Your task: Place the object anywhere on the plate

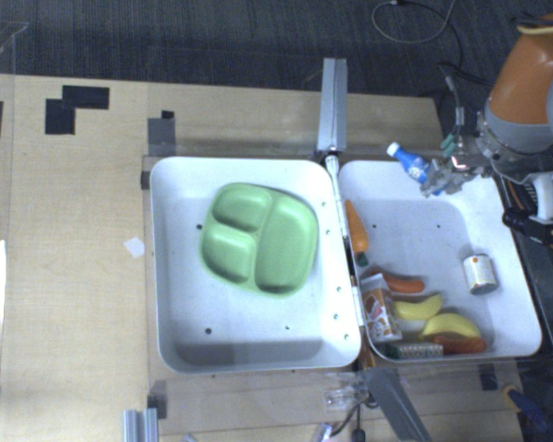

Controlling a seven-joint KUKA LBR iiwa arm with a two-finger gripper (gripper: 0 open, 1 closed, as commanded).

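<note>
The end effector (440, 175) grips a small blue-and-white bottle (407, 160) above the right bin's (498, 224) far rim, poised for transfer to the green divided plate (260, 238) waiting in the left bin (180, 247).

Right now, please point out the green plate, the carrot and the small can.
green plate (260, 238), camera view, on its large right compartment.
carrot (356, 228), camera view, on the middle of its orange body.
small can (480, 273), camera view, on its side wall.
</note>
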